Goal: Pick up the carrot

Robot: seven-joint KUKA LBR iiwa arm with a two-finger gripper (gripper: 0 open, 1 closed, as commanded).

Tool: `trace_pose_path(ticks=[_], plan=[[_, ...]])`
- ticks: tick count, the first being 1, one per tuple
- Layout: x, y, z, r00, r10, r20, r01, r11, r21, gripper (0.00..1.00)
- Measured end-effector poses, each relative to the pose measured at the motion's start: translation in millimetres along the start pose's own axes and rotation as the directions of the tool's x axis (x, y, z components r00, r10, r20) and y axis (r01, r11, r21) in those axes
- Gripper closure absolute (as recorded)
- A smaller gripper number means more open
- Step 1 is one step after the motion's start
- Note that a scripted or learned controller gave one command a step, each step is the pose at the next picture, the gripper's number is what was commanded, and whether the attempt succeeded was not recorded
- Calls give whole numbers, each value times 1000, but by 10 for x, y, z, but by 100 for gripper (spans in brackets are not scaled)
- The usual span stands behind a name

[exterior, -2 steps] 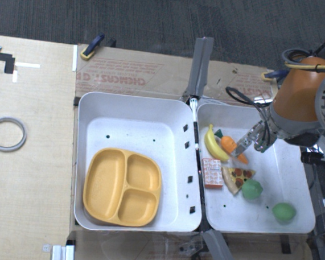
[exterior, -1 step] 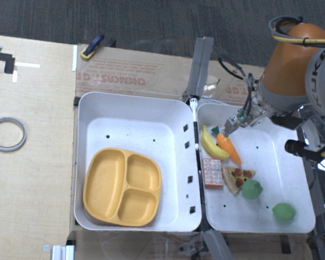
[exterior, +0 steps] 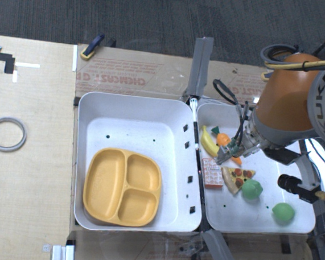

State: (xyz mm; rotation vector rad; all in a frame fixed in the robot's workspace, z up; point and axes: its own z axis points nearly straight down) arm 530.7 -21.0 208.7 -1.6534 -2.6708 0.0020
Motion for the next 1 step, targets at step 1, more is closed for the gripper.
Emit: trace_pose_path(ticks=[1], plan=[[-83, 599, 178, 977, 215, 1, -215, 977, 1, 100]])
